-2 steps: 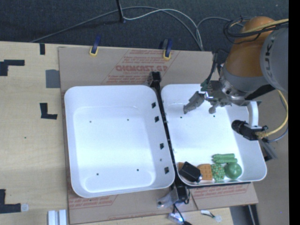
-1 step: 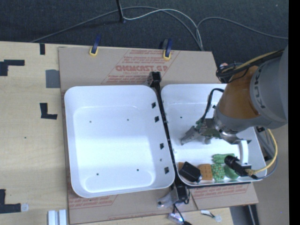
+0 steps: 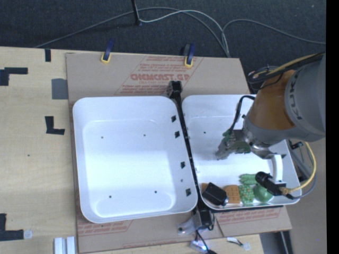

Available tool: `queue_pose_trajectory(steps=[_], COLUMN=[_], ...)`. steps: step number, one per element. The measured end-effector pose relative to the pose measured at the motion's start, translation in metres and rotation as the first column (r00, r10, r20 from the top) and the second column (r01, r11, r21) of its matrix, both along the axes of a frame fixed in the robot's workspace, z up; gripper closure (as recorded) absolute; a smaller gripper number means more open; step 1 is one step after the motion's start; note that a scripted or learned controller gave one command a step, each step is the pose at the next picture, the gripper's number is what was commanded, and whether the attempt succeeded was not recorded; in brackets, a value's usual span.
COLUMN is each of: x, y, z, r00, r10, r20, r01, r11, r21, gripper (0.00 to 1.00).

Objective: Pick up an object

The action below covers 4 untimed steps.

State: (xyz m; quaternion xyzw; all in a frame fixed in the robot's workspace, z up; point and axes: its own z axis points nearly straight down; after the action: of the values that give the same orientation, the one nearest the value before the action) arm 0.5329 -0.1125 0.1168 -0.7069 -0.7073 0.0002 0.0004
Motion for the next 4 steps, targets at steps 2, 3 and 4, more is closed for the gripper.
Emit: queue_pose_trajectory(steps=[2, 3, 4], x=[0.052, 0.132, 0.132], y=[0.014, 0.025, 0.025], z=[-0.014, -0.028, -0.018], r00=[1.0, 1.0, 1.0], r10=[0.002, 0.0, 0.0], r20=[0.0, 0.0, 0.001], r01=[-0.002, 0.0, 0.0], r11=[1.0, 1.0, 1.0], r21=[0.0, -0.003, -0.001], gripper=[0.0, 0.0, 1.0])
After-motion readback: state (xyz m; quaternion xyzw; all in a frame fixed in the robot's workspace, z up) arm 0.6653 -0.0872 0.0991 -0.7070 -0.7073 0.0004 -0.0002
